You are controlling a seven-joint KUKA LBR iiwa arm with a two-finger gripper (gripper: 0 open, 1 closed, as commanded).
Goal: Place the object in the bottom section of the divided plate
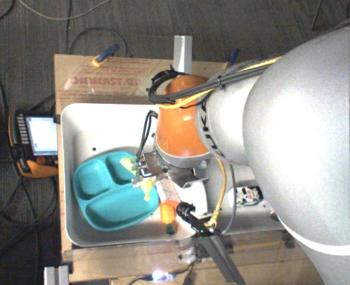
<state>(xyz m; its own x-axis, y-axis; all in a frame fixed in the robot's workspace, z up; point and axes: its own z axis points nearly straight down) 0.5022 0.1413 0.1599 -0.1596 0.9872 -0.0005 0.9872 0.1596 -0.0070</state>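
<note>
One camera looks down on the bench (pixel 104 76), and from where I stand the big grey arm (pixel 293 117) swallows most of the right side, its orange band (pixel 181 123) sitting right over the middle of the scene. Below that band the claw (pixel 144 174) hangs at the right edge of the teal divided plate (pixel 113 195), which lies in the left white bin (pixel 74 129). The plate has two smaller sections toward the top and one wide section toward the bottom of the view. Something pale yellow (pixel 129 164) shows at the claw, partly over the plate's upper right section, with more yellow (pixel 145 189) just beneath, at the rim of the wide lower section; I cannot tell whether this is one object or two, nor whether the claw is gripping it, since the wrist hides its tips. Just beside the plate's lower right edge, on the bin floor, lies an orange piece (pixel 168 210) with a small green piece (pixel 170 227) touching it below. Off the bench's left side sits a handheld pendant (pixel 35 136) with a lit screen, among dark cables on the floor.
</note>
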